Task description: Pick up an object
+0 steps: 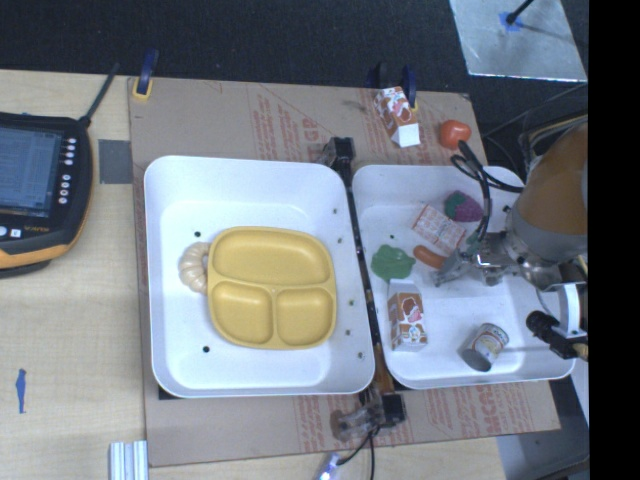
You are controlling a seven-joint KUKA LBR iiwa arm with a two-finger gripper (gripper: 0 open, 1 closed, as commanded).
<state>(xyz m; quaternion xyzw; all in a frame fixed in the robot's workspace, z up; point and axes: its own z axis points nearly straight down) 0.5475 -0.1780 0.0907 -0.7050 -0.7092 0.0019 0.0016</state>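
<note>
My gripper (455, 268) is low in the right bin (520, 368), reaching in from the right. Its tip is right beside a small orange-red sausage (430, 257) and close to a green leafy toy (392, 262). A pink and white carton (439, 227) and purple grapes (462, 206) lie just behind it. A brown carton (406, 320) lies nearer the front, and a tin can (485, 346) lies on its side at the front right. Nothing is visibly lifted off the bin floor.
The left bin (180, 198) holds a yellow divided plate (270, 286) with a beige bread roll (192, 266) against its left side. A small carton (396, 114) and a red tomato (454, 132) lie on the cardboard behind the bins. A tablet (35, 188) sits far left.
</note>
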